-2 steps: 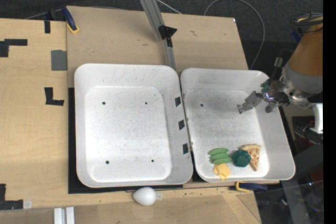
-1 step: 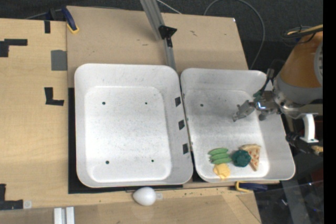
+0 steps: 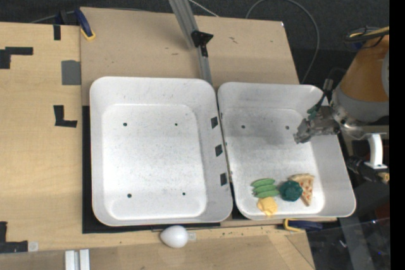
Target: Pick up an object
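Note:
Several small toy foods lie in the near corner of the right bin [image 3: 253, 104]: a green pea pod [image 3: 264, 186], a yellow piece [image 3: 267, 205], a dark teal lump [image 3: 291, 190] and a tan pizza-like slice [image 3: 306, 188]. My gripper [image 3: 304, 134] hangs over the right side of that bin, well above and behind the toys, at the end of the grey and orange arm [image 3: 364, 88]. Nothing shows between its fingers.
The left bin [image 3: 152, 148] sits beside the right one, with black clips along the shared edge. A white egg-shaped object [image 3: 174, 236] lies on the bench in front of the left bin. A slanted metal pole [image 3: 180, 0] rises behind the bins.

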Controlling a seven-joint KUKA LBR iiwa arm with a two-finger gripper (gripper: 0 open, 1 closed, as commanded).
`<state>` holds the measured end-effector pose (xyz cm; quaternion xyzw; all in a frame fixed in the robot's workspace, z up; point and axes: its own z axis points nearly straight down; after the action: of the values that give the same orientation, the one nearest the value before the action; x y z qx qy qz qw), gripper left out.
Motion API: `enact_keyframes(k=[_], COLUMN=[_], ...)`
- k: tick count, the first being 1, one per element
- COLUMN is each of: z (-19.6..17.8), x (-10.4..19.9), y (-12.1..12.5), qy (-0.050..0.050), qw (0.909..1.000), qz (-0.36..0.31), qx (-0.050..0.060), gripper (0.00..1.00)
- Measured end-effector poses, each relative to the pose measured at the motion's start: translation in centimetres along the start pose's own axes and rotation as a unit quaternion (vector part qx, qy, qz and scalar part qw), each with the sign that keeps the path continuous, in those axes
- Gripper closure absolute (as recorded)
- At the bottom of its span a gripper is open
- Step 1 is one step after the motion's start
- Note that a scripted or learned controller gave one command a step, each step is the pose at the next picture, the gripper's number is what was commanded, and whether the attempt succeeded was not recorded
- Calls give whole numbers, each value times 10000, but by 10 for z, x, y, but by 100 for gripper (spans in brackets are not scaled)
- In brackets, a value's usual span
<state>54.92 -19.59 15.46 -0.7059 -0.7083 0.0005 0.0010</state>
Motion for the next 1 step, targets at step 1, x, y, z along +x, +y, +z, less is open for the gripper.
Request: enact_keyframes(k=[1], z=[-62], x=[-1], y=[-4], qy=[-12], qw=[10000], qz=[9], qx=[-34], gripper=[100])
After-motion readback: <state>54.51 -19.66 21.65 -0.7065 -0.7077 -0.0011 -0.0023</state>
